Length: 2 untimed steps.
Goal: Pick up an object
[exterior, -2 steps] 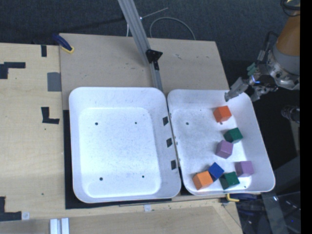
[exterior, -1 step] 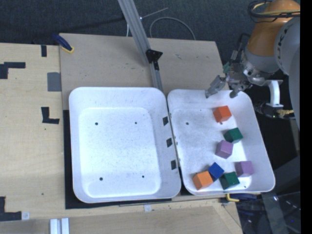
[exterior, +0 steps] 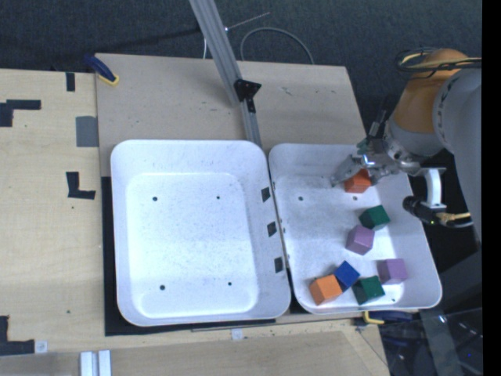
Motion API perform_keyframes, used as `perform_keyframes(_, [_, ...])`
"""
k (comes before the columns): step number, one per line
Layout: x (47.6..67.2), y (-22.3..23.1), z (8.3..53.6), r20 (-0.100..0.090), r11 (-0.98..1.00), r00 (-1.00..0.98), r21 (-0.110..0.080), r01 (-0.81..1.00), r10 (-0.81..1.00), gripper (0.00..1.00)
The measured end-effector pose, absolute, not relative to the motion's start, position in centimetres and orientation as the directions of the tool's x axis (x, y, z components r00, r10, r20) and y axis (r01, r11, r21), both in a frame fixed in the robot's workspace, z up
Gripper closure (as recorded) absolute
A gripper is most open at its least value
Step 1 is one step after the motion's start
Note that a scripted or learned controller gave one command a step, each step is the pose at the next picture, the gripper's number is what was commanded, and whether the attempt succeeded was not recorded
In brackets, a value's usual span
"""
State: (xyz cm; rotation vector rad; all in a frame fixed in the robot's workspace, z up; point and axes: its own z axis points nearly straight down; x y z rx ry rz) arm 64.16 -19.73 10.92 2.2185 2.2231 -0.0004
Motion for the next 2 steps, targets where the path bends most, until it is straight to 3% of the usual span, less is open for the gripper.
perform_keyframes(1, [64.1, -19.7, 11.6, -0.001, 0.003, -0.003, -0.002, 1.0, 1.0, 1.0])
perform_keyframes(2, [60.1, -20.9, 9.9, -0.002, 0.0, 0.0, 0.014, 1.0, 1.0, 1.0])
